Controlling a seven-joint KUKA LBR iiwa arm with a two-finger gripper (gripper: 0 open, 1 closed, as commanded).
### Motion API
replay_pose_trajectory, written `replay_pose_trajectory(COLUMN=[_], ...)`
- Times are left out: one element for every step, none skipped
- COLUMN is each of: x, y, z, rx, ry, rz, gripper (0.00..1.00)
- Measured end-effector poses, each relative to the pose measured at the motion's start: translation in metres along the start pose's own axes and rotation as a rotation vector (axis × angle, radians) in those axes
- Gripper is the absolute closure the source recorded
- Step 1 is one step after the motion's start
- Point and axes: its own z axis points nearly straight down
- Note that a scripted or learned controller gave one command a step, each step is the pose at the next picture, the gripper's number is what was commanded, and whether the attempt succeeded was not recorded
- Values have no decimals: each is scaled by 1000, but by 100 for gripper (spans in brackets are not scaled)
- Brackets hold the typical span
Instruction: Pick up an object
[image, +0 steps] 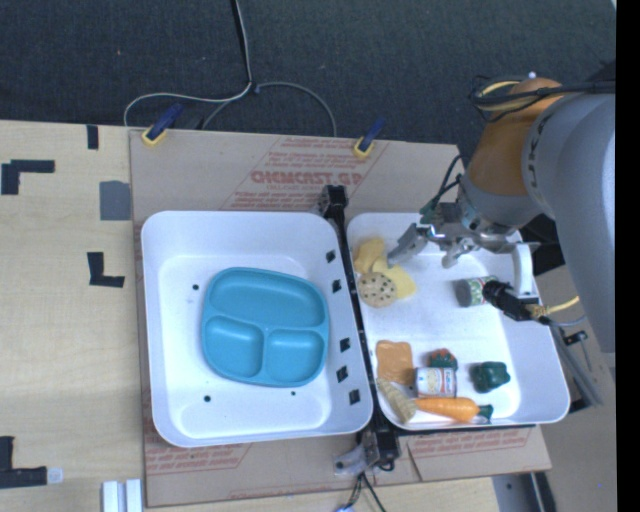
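Over the right bin we see the tool, with its two fingers spread apart and nothing between them.
We see the tool near the bin's far edge, just beside a yellow food piece and a round cookie at the left wall. A carrot, a small can and a green toy lie along the near edge. A blue plate sits in the left bin.
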Motion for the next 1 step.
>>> replay_pose_trajectory(x=[13], y=[14], z=[81], rx=[12], ry=[0], rz=[2], gripper=[0])
